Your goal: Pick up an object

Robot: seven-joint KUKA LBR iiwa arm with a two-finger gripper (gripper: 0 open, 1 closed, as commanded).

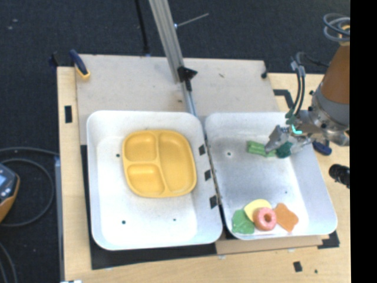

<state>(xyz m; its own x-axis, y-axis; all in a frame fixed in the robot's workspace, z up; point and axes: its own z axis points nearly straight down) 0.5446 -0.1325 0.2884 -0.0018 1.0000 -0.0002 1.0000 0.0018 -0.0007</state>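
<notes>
My gripper hangs over the far right part of the right bin, reaching in from the right. A light green flat piece lies on the bin floor just left of it, touching or nearly touching its tip. A darker green piece sits right under the gripper. Whether either is held I cannot tell. In the bin's near corner lie a green piece, a yellow piece, a pink ring and an orange piece.
A yellow divided plate lies in the left bin. A metal pole rises from behind the bins where they meet. The grey and orange arm stands at the right edge.
</notes>
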